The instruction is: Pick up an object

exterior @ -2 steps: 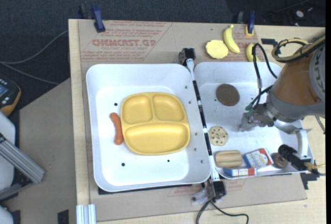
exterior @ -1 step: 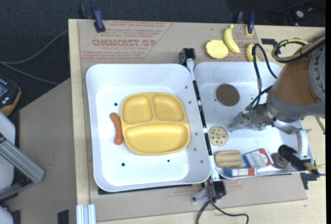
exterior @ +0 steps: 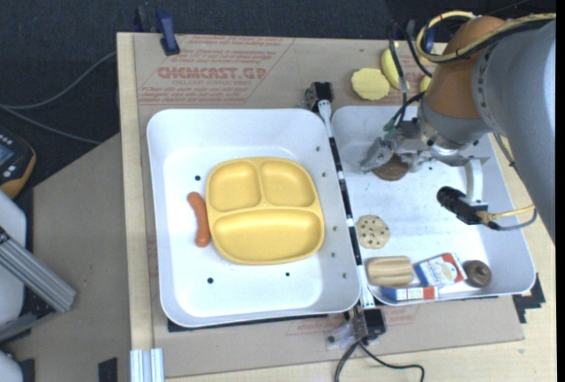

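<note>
Brown and round, the small flat disc-shaped object point(exterior: 389, 168) is lying near the far wall of the right-hand shallow white bin point(exterior: 512, 239), and we are seeing the tool point(exterior: 388, 155) sitting right over it at the end of the grey arm with the orange band point(exterior: 459, 89). We cannot tell how the tool is set, since the wrist is blocking our sight of it. We are judging two risks: the disc is lying low and flat, so a grasp may be sliding over its top and closing on nothing, and it is lying close to the bin's far wall, which could be fouling the tool. Being roughly round, the disc is showing no clear long axis or heading. We are also noting a chocolate-chip cookie point(exterior: 372, 231) nearer us, well apart from it.
</note>
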You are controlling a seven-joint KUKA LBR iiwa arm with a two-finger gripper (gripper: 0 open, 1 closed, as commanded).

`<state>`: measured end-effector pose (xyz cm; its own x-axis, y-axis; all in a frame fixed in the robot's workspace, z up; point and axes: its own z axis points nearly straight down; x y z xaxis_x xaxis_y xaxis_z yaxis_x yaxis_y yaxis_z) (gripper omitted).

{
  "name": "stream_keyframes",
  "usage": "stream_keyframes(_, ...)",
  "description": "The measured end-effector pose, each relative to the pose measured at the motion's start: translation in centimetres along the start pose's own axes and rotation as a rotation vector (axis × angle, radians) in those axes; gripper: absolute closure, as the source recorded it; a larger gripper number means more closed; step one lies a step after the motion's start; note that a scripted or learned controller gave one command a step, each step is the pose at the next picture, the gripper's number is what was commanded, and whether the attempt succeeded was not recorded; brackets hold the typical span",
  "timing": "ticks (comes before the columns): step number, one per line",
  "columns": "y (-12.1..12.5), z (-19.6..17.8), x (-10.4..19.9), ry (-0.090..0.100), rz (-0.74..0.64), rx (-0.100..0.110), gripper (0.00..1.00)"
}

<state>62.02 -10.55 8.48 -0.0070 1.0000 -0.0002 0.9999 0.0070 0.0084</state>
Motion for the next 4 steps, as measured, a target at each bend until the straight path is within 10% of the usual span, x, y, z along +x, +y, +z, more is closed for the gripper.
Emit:
stream_keyframes(1, 2.0, 0.0, -3.1, -0.002, 0.007, 0.004, 0.0)
stream_keyframes(2, 2.2, -1.4, -3.1, -0.006, 0.005, -0.003, 1.0)
stream_keyframes(3, 2.2, -1.3, -3.1, -0.006, 0.005, -0.001, 0.0)
stream_keyframes(4, 4.8, 0.1, 0.2, 0.0, 0.003, 0.004, 0.0)
